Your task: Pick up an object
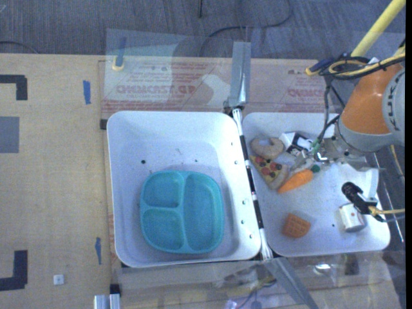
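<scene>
Carrot [297,181]: your likely target, right bin [373,237], left of the gripper [320,153]. Approach step; finger opening cannot be told. Next, descend squarely over it.

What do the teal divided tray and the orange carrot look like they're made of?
The teal divided tray looks like molded plastic with a smooth matte finish: uniform color and soft rounded compartment ridges. The carrot is probably a plastic or rubbery toy: flat, even orange with a small green tip. At this resolution, neither can be told for certain.
</scene>
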{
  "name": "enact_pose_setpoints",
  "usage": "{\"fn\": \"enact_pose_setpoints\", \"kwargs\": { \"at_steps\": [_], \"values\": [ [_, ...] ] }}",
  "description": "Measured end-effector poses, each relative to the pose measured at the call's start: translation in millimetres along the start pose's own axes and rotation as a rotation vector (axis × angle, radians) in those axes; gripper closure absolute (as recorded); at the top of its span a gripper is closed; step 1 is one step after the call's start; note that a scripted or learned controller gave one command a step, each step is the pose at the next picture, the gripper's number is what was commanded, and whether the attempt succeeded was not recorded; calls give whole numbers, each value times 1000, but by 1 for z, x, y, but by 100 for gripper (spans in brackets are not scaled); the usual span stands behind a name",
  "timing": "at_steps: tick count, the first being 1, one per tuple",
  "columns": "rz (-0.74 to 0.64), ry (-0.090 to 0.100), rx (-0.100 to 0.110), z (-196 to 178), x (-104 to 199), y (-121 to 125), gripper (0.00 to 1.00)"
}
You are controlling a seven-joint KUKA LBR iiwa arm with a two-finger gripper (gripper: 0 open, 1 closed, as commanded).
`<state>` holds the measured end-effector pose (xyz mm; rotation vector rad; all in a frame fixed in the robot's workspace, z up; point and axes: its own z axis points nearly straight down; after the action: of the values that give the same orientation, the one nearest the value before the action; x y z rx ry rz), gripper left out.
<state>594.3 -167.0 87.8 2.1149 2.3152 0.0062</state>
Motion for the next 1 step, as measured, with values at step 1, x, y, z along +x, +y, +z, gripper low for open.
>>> {"fn": "enact_pose_setpoints", "kwargs": {
  "at_steps": [1],
  "values": [
    [-77,0,-2,-1,59,-37,0]
  ]
}}
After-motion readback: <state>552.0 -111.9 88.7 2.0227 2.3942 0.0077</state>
